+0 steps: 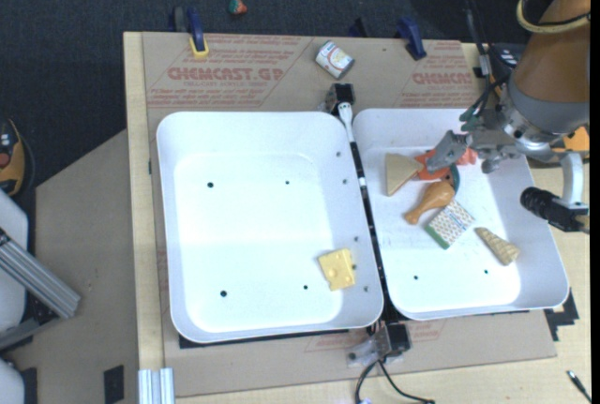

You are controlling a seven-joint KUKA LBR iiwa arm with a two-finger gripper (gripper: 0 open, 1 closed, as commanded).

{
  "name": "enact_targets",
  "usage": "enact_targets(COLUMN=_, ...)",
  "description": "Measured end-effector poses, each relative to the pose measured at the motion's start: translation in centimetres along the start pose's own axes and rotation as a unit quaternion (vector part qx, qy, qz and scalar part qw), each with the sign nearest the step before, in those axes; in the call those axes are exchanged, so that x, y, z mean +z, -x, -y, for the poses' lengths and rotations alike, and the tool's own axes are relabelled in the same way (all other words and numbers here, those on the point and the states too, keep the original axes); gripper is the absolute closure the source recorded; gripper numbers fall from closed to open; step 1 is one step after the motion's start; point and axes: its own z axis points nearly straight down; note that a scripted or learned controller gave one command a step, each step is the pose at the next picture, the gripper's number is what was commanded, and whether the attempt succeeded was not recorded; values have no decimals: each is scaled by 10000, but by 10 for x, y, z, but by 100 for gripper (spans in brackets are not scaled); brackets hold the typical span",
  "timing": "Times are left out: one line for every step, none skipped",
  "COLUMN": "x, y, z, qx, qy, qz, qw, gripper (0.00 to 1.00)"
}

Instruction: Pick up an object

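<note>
The gripper (448, 158) is low over the upper part of the right bin (553, 276), hanging just above a crowded little heap of toy food, and from this slant I cannot tell how its jaws are set, nor whether anything sits between them. Right beneath it there is an orange-red piece (433, 160), partly covered, touching a tan wedge (400, 172) to its left. Just below lies the toy drumstick (431, 200), tilted, its bulb end nearest the gripper. Beside that rests a green-edged patterned block (448, 225), and a little apart to the right a cone-shaped piece (498, 245). Over in the left bin (178, 158), a yellow cheese chunk (337, 269) lies alone near the lower right corner. These all look like light, hollow plastic: stiff, smooth, likely to squirt out of a pinch on a curved face. The drumstick's narrow shank looks like the best hold; the wedge wants its flat sides. The crowding is the worry, since neighbours touching may get nudged.
</note>
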Motion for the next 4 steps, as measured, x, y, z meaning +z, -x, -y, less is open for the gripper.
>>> enact_targets(x=122, y=3, z=18, qx=0, qy=25, qz=27, qw=10000, gripper=0)
enact_targets(x=103, y=5, z=14, qx=11, qy=75, qz=43, qw=10000, gripper=100)
enact_targets(x=79, y=-29, z=-14, qx=-21, qy=22, qz=3, qw=10000, gripper=100)
enact_targets(x=15, y=-163, z=-16, qx=-46, qy=39, qz=-11, qw=10000, gripper=100)
